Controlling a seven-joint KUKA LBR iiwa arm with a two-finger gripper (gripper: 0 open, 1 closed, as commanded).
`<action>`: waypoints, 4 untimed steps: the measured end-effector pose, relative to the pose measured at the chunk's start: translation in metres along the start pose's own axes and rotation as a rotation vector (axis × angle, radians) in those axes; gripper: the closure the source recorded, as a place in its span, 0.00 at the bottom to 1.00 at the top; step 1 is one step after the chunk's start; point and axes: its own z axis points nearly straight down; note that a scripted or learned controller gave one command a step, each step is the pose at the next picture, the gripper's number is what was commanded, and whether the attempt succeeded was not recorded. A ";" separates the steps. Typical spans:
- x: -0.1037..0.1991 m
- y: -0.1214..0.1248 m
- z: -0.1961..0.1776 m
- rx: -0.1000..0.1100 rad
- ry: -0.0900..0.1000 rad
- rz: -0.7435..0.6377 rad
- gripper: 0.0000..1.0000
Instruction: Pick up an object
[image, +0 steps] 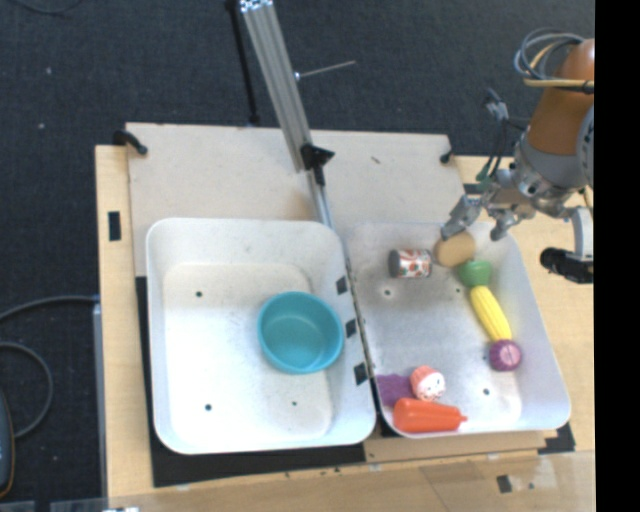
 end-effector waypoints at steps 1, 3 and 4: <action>-0.001 0.000 0.000 0.001 -0.002 -0.001 0.00; 0.001 0.004 0.075 -0.014 -0.003 -0.002 0.00; 0.000 0.005 0.082 -0.010 -0.002 0.004 0.00</action>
